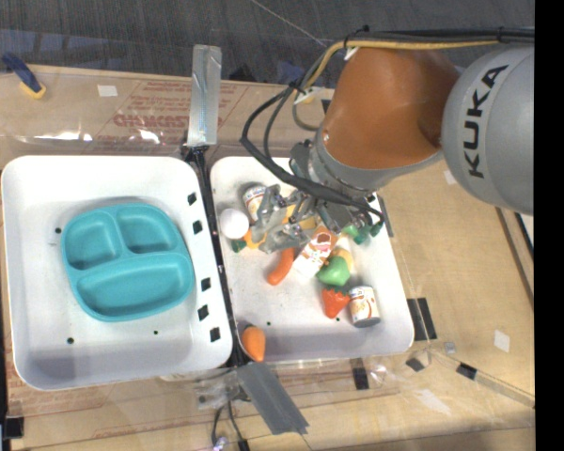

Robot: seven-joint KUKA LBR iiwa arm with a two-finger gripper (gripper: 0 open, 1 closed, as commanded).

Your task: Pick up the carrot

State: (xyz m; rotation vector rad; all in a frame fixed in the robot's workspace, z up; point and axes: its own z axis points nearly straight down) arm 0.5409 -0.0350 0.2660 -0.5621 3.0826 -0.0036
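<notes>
**Carrot lies in right bin under the arm's hand**

The carrot [280,268] lies slanted at the centre of the right bin [391,280], just below the hand [284,218]; whether the hand is open or closed cannot be told. Nearby sit a white ball [233,223], a green pepper [336,272] and a small can [363,306]. The left bin [23,252] carries a teal divided tray [127,259].

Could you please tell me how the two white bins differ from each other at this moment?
The left bin holds one teal divided plate; the right bin holds many small items, among them a white ball, a carrot and a small can. The gripper is over the right bin, away from the left bin. Both are shallow and white.
</notes>
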